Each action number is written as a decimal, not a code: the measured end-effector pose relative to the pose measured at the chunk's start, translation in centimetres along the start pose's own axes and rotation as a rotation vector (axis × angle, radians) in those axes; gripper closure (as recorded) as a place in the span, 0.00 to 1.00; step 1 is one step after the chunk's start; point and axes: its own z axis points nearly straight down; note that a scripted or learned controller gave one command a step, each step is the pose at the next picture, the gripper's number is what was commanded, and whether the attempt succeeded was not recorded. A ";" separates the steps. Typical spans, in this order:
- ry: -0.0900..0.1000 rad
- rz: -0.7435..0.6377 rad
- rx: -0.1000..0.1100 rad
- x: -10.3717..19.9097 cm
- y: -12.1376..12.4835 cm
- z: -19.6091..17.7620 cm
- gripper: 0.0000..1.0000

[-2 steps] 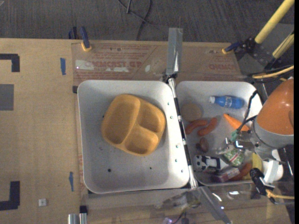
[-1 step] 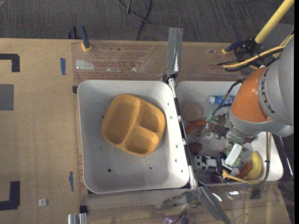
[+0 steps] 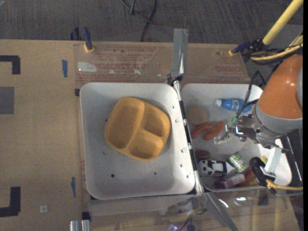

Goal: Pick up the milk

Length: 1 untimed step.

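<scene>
Camera view: fingers (image 3: 225, 137) over right bin (image 3: 207, 93), spread unclear; apparently clear of milk (image 3: 212, 167).

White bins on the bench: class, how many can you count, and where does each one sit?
2. The left shallow white bin holds a yellow divided plastic plate. The right shallow white bin holds the small items, under the grey and orange arm.
</scene>
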 end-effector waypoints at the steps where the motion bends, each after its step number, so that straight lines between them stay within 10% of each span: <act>1: -0.001 0.019 0.000 4.6 -2.0 -22.9 0.00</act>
